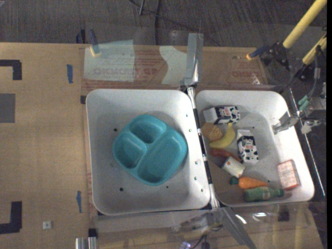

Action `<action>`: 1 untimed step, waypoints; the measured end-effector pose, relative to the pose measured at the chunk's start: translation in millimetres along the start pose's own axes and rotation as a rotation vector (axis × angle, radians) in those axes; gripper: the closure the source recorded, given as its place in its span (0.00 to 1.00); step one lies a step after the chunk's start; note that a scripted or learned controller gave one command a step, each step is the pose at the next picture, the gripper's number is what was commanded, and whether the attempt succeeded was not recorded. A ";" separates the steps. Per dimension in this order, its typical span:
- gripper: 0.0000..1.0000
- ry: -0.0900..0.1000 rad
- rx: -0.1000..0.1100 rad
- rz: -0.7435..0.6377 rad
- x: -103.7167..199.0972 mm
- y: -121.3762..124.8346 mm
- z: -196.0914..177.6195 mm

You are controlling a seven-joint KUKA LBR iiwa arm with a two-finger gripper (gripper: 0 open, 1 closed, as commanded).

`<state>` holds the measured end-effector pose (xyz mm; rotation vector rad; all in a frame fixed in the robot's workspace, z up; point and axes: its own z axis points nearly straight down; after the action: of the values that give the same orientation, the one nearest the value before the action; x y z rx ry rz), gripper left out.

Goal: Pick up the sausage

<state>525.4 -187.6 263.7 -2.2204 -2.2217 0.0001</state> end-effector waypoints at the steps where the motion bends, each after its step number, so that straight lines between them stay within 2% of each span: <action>1: 0.00 0.001 0.001 0.138 -27.2 21.0 43.5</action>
<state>546.3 -214.7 220.2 -2.3672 -2.0623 0.0007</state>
